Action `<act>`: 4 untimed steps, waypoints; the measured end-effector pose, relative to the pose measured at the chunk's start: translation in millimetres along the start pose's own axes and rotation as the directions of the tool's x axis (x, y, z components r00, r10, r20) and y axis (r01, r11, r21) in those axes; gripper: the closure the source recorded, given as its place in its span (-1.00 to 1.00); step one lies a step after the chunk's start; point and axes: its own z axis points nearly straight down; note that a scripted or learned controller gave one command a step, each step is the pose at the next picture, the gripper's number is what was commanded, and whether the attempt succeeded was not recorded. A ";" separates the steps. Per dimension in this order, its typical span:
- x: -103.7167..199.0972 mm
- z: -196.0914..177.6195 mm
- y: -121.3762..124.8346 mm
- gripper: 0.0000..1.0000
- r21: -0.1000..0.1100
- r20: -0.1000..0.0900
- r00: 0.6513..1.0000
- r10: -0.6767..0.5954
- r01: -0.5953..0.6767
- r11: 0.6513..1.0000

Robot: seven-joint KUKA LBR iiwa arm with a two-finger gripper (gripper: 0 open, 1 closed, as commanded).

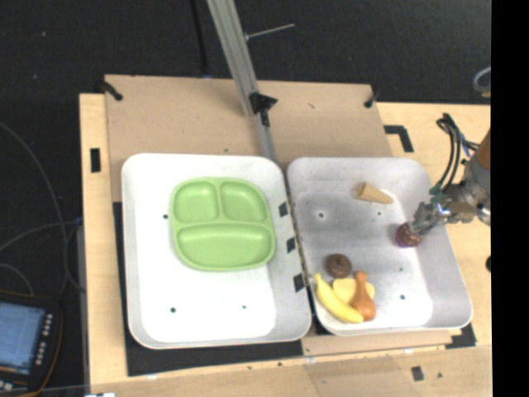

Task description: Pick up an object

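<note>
Gripper (426, 219) sits low at the right bin's (446, 292) right edge, right over a small dark red object (406, 236), likely the pick target since it lies clear of the near-edge food pile; grip state unreadable.

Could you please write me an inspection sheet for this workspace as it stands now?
Surface: wooden bench bearing two white bins, left bin and right bin.
Job's things: right bin holds a tan wedge, dark red piece, brown round piece, banana and orange drumstick-like piece.
Clutter: green divided plate in left bin.
Grippers: gripper right above the dark red piece; grasp unclear.
Cables: bundle along the arm; loose ones on the floor, left.
Surroundings: metal pole, dark floor, screen lower left.
</note>
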 end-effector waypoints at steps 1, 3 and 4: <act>-1.3 -8.9 0.9 1.00 0.004 -0.002 1.000 0.000 0.000 1.000; 97.0 2.1 43.3 1.00 0.005 -0.004 1.000 -0.004 0.004 1.000; 156.8 -5.8 64.8 1.00 0.004 -0.005 1.000 -0.006 0.006 1.000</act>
